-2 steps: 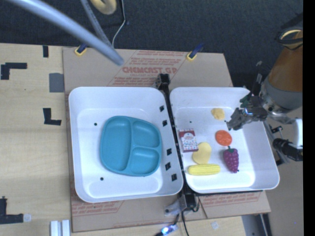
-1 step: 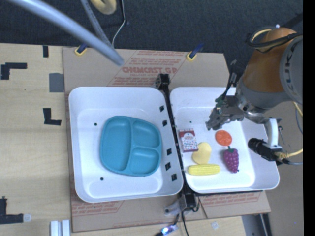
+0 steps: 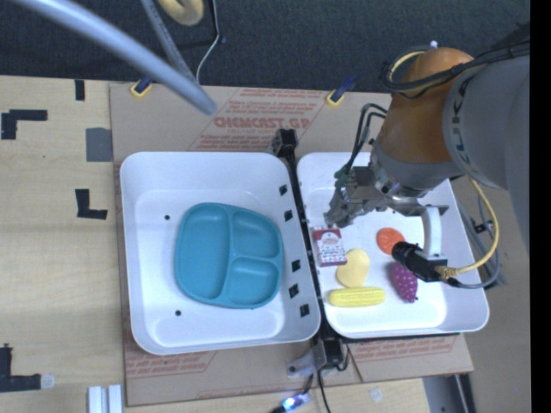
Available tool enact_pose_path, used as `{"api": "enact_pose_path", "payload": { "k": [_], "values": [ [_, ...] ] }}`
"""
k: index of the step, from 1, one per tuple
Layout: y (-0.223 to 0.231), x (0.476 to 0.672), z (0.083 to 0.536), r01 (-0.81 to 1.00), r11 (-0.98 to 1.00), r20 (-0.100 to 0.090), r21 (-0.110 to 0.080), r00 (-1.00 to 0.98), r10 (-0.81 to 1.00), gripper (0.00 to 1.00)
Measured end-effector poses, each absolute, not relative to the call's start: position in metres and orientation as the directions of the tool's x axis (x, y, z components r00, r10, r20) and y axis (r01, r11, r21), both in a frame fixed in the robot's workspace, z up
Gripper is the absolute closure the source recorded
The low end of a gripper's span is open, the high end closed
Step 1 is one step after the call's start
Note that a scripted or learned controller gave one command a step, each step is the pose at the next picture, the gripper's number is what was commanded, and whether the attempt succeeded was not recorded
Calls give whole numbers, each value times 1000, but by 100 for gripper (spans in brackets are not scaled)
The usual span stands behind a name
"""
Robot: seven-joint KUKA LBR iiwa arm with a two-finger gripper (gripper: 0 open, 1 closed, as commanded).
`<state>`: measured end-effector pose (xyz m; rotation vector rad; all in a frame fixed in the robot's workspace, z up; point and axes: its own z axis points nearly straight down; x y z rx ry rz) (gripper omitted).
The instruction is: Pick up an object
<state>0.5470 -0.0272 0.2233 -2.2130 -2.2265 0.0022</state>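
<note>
We see a pale wooden bench [image 3: 52, 256] with black tape marks [image 3: 84, 203] at the frame's left, a cardboard sheet [image 3: 250, 119] at centre, and dark carpet [image 3: 327, 24] across the top

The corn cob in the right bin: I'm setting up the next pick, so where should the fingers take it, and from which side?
Probably across the middle of the corn cob, coming straight down. It lies flat, long axis left-right, near the right bin front wall. Close across its narrow width; the pale yellow piece crowds its far side.
</note>
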Motion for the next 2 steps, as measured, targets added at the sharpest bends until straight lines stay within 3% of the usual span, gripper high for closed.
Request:
{"api": "enact_pose_path", "payload": {
  "k": [1, 2],
  "values": [
    [31, 556, 231, 1000, 8, 1, -1, -8, 1000, 100],
    [92, 549, 232, 1000, 8, 1, -2, -8, 1000, 100]
  ]
}}
